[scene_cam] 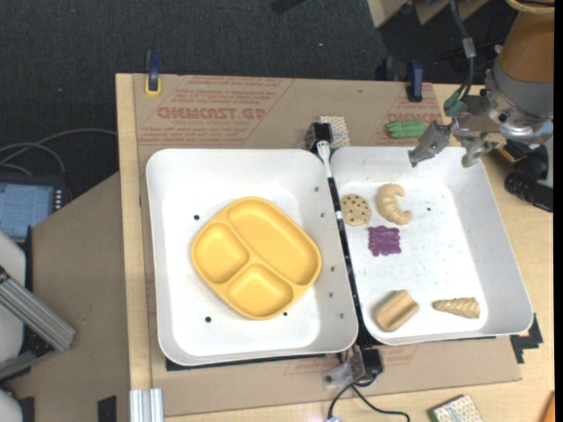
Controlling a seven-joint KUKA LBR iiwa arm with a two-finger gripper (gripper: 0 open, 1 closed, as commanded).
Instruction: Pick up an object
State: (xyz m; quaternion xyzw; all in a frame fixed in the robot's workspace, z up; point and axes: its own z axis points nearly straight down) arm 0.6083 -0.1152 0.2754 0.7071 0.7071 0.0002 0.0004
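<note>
The right bin holds several small items: a round cookie, a croissant, a purple grape bunch, a tan bread roll and a cone-shaped pastry. My gripper hangs over the bin's far rim, above and right of the croissant. Its two fingers stand apart, open, with nothing between them.
A yellow divided plate lies in the left bin. A green object rests on the cardboard behind the right bin. Blue clamps hold the board's back edge. The ridge between the bins runs down the middle.
</note>
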